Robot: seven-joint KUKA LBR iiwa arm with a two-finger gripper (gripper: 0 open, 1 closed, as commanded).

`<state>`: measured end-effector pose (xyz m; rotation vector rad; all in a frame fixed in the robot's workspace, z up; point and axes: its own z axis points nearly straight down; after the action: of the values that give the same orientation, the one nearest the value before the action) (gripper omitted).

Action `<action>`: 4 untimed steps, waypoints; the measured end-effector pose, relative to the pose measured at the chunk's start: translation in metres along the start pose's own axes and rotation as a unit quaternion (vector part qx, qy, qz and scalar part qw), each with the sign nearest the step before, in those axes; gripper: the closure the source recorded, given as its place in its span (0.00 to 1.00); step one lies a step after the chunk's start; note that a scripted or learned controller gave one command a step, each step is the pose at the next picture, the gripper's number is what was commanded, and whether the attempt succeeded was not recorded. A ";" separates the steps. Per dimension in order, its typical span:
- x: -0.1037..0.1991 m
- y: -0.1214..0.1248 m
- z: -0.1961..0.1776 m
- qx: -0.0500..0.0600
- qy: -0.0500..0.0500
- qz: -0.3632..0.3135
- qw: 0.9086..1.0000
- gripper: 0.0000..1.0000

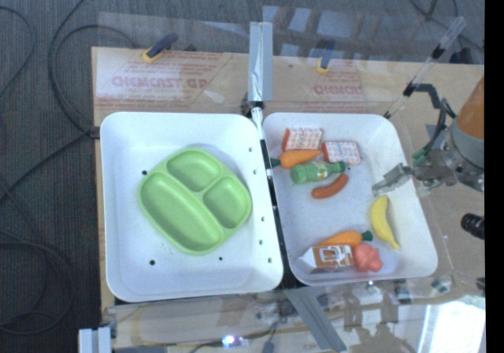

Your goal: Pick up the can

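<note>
While the gripper point(391, 180) hangs over the right side of the right bin point(370, 124), the can point(332, 257) lies at the bin's near edge, well apart.
Prob. a toy can on its side, just beside a carrot point(346, 239) & red fruit point(368, 258): likely light, stiff, smooth, may roll; grip across the round body. Can't tell how far open the gripper is; nothing seen in it.

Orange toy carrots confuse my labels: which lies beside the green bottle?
The upper orange carrot, just above the green bottle; the other carrot lies by the orange carton.

Grey metal claw point(391, 180) on a grey wrist, orange band above, thin cables.
</note>
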<state>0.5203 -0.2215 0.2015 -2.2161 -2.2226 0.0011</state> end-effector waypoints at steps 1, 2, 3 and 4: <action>0.079 0.034 0.097 0.001 0.000 -0.005 1.000 0.00; 0.044 0.001 0.111 -0.008 -0.003 -0.128 0.992 0.00; 0.034 0.059 0.111 -0.007 -0.004 -0.124 0.992 0.00; 0.035 0.127 0.113 -0.005 -0.003 0.111 0.994 0.00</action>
<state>0.6467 -0.1862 0.0886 -2.4588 -1.9698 -0.0021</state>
